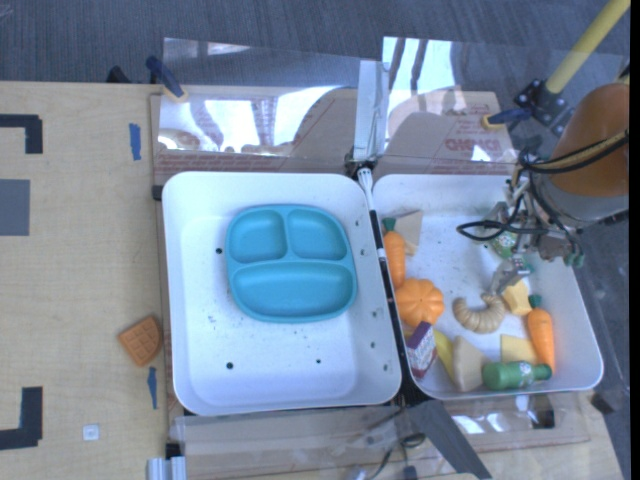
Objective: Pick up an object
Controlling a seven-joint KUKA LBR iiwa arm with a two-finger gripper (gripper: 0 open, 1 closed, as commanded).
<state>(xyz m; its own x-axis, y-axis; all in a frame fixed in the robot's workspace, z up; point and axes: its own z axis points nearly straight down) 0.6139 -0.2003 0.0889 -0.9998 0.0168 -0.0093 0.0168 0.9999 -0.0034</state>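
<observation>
My gripper point(513, 271) hangs low over the right bin point(590, 353), below the grey wrist with its orange band point(598, 138). Its tip is just above a yellow cheese wedge point(517, 297) and to the upper right of a tan croissant point(480, 314). I see nothing held in it. Close by lie an orange pumpkin point(421, 301), a carrot point(541, 335) at the right, a green bottle point(514, 373) and a yellow block point(516, 348).
Another carrot point(395, 258), a cream wedge point(465, 363) and a red-labelled bottle point(421, 349) lie along the right bin's left side. The left bin point(190, 368) holds a blue divided plate point(290, 263). A brown waffle piece point(141, 340) sits on the bench at left.
</observation>
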